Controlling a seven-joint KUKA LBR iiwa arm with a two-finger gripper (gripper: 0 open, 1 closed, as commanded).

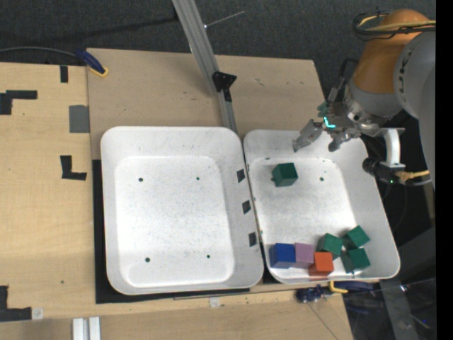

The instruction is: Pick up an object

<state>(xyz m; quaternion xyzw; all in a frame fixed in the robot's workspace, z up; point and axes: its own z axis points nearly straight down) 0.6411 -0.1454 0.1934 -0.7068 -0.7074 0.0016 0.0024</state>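
Green block (284, 173) below raised, spread fingers (304, 136)

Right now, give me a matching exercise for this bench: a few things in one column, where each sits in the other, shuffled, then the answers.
Things:
1. lone green block
2. blue block
3. orange block
4. end effector

Places:
A. near edge of the right bin, at the left end of the cluster
B. over the far rim of the right bin
C. far half of the right bin, by itself
D. near edge of the right bin, right of the purple block

Pairs: 1-C, 2-A, 3-D, 4-B
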